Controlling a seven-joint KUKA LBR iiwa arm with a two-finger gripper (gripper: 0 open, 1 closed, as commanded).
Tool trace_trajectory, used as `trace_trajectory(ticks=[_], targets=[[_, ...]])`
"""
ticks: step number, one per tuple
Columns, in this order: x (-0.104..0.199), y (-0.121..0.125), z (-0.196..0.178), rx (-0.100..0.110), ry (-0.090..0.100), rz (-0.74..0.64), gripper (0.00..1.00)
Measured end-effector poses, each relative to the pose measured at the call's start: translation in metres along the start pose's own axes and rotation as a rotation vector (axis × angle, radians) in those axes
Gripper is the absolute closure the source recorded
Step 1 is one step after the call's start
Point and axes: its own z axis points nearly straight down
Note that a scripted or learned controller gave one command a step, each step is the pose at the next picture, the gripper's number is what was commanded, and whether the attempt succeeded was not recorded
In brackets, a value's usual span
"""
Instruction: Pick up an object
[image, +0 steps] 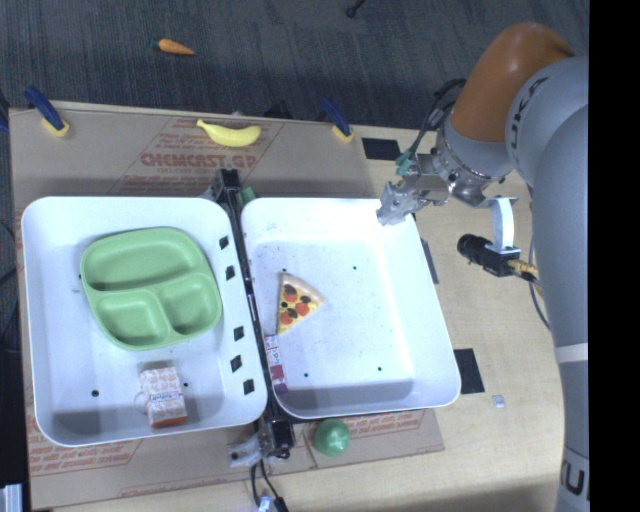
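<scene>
My gripper (393, 208) hangs over the right bin (420, 330) at its two o'clock corner; whether my fingers are parted I cannot tell, and nothing shows between them; a pizza slice (296, 303) lies at nine o'clock in that bin, well apart from me; the left bin (40, 300) bears a green tray (150, 287) and a small packet (162, 394).

A pizza slice (296, 304) lies flat in the right bin (400, 330), near its left wall, tip pointing up.
</scene>
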Motion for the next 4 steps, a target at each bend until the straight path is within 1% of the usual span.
trace_trajectory(ticks=[1, 2, 3, 4], targets=[[-0.001, 0.0, 0.0, 0.001, -0.001, 0.0, 0.0], [-0.011, 0.018, 0.144, 0.001, -0.001, -0.001, 0.0], [-0.01, 0.019, 0.132, 0.002, -0.001, -0.006, 1.0], [0.036, 0.02, 0.063, -0.001, 0.0, 0.0, 1.0]])
